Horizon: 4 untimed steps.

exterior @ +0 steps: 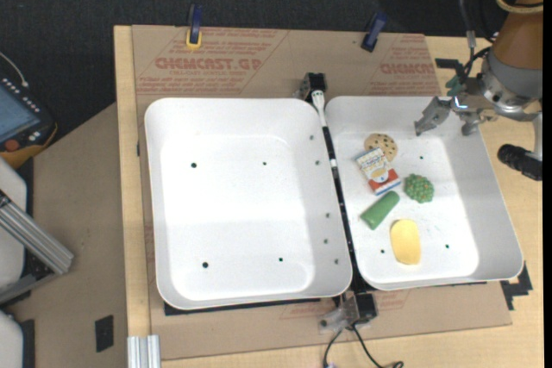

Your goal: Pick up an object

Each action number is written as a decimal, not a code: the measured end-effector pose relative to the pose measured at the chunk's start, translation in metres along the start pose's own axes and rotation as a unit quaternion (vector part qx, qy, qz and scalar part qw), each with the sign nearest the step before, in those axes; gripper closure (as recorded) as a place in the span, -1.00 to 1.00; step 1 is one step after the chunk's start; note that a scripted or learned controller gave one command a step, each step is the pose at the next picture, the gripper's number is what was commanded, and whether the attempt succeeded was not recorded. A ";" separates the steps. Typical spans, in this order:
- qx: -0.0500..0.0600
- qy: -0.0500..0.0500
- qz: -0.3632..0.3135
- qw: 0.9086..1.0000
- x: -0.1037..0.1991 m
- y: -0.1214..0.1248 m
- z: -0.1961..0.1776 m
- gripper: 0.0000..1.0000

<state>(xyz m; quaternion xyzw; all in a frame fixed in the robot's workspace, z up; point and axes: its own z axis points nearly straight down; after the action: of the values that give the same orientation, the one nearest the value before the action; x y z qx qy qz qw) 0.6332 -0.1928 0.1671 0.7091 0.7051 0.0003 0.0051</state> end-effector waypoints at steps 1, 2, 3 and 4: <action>0.008 0.005 -0.002 1.000 0.030 -0.080 0.028 -1.00; 0.000 0.000 -0.006 1.000 0.096 -0.048 0.080 -1.00; -0.001 0.000 -0.001 1.000 0.024 -0.023 0.000 -1.00; 0.010 0.006 -0.002 1.000 0.054 -0.120 0.054 -1.00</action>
<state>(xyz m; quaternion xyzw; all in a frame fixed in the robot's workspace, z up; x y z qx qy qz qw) 0.5139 -0.1387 0.1121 0.7078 0.7064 -0.0029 -0.0065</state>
